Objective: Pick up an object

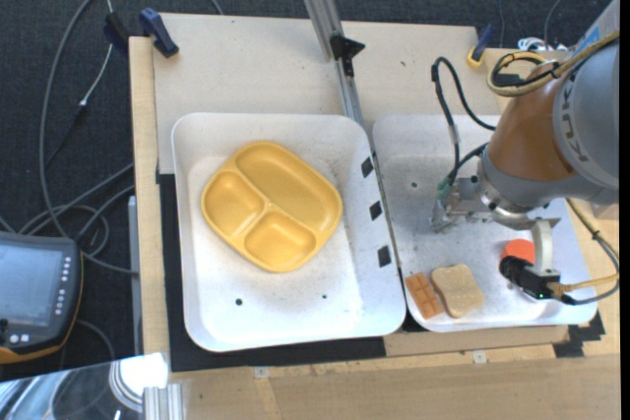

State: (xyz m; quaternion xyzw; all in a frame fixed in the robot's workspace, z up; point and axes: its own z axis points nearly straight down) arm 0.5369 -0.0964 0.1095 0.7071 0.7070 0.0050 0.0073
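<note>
Hovering low over the right shallow white bin (413, 148), the grey arm's fingers (448, 211) sit above bare floor with nothing between them, and honestly I can't tell how wide they are. Nothing's picked up yet. The tan bread-slice-shaped toy (459, 289) and orange waffle-like piece (422, 295) lie near that bin's front edge. A yellow divided plastic plate (272, 205) sits in the left bin.

Hiding most of the orange object (519, 250) under the arm's wrist (522, 182). Cutting off the arm at the right edge. Blurring the claw (448, 211) too much to read its fingers.
</note>
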